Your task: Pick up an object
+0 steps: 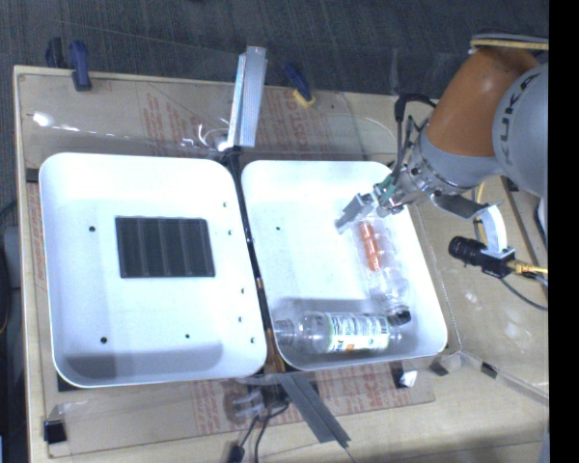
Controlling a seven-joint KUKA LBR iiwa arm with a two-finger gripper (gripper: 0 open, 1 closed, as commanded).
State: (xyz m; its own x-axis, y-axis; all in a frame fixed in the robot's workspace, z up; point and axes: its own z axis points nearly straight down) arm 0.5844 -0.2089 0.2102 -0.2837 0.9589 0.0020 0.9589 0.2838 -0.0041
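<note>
1. The grey arm with its orange band reaches in from the right, its gripper hanging over the upper right part of the right bin. Whether the gripper is wide, narrow or holding anything cannot be told from this slanted view.
2. Just below the gripper lies a clear packet with orange contents, its long axis running down the bin toward the near wall. It looks the nearest thing to take.
3. A clear plastic bottle lies on its side along the near wall of the same bin, its long axis across the bin, cap end to the right. It sits well apart from the gripper.
4. The left bin carries a dark ribbed rectangle, far from the arm.
5. Both bins rest side by side on the tabletop; the coming move likely turns on a short drop toward the packet.
</note>
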